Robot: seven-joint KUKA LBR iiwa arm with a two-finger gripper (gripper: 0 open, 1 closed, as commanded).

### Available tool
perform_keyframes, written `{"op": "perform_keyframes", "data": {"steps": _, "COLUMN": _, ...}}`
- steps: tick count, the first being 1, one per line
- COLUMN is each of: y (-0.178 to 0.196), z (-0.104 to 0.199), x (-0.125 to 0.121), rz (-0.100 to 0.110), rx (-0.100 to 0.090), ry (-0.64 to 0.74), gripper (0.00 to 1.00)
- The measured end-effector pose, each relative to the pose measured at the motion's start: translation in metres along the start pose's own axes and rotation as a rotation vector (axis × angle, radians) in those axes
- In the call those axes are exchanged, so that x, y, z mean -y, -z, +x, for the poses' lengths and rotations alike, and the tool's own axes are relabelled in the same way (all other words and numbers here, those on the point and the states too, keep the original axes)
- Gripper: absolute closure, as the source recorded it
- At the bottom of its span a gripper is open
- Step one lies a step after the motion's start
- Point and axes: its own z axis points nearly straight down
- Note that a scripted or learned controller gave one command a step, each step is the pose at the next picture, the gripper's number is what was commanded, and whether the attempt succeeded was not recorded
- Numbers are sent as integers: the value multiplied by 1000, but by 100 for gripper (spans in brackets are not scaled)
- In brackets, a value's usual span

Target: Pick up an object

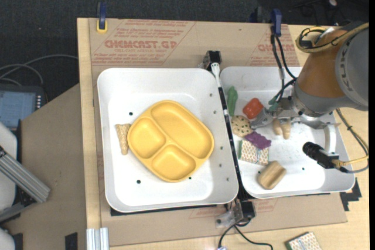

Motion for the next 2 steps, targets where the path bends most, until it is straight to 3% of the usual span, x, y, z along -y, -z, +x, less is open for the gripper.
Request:
{"op": "perform_keyframes", "data": {"steps": 1, "y": 8, "z": 33, "x": -63, "rz": -11, "rx": 2, "ry": 2, "gripper": 0}}
{"op": "perform_keyframes", "data": {"steps": 2, "y": 19, "z": 31, "x": -61, "rz": -10, "rx": 3, "ry": -1, "gripper": 100}}
